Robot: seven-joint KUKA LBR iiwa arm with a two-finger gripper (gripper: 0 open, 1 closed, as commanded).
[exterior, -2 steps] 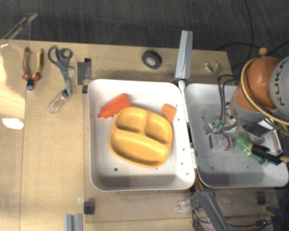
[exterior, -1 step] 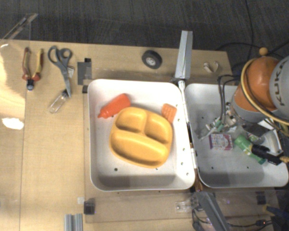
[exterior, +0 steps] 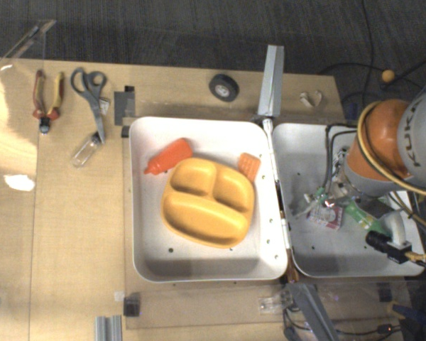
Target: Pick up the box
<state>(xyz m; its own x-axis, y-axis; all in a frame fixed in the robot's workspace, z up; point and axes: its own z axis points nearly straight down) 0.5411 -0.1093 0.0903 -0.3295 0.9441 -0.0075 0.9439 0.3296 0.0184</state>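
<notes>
Landmark: yellow divided tray (exterior: 208,202) in left bin (exterior: 145,261). Arm (exterior: 397,144) is right of tray, over right bin (exterior: 298,258). Gripper (exterior: 325,203) is low in that bin, among clutter; grip state cannot be told. Small box (exterior: 324,217), apparently task object, lies right of tray on right bin's floor, just beside gripper. No lift evident. Judged: approach made; grasp and lift outstanding.

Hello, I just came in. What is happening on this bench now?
A KUKA arm reaches from the right into the right bin. Its hand is low over a small box there; whether it grips it is unclear. The left bin holds a yellow divided tray and an orange bottle.
</notes>
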